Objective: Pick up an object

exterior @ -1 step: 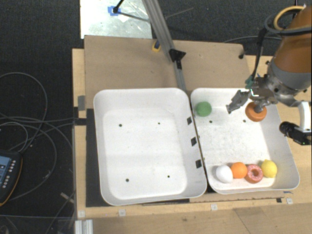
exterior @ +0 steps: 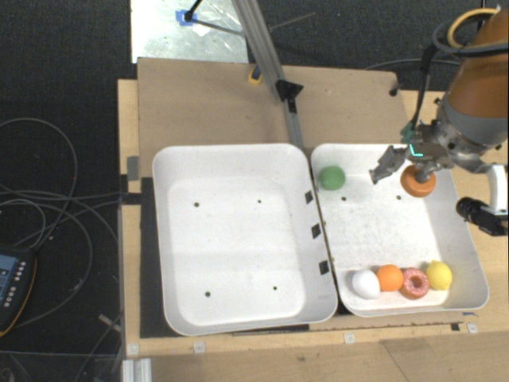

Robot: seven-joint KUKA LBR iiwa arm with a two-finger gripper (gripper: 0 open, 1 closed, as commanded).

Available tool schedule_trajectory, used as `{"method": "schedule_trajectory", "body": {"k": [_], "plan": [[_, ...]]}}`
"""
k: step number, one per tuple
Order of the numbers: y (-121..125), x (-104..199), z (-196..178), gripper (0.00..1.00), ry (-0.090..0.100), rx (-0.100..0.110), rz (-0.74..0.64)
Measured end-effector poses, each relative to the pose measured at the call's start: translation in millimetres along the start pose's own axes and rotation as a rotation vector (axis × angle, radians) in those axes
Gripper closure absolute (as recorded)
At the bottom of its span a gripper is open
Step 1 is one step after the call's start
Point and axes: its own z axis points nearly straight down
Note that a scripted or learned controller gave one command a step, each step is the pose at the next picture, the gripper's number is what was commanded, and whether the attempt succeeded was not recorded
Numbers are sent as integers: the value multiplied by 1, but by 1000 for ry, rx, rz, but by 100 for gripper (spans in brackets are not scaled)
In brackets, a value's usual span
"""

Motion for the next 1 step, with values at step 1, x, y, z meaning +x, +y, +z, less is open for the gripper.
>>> {"method": "schedule_trajectory", "body": {"k": [1], "plan": [[-1,10,54,0,1,5,2]]}}
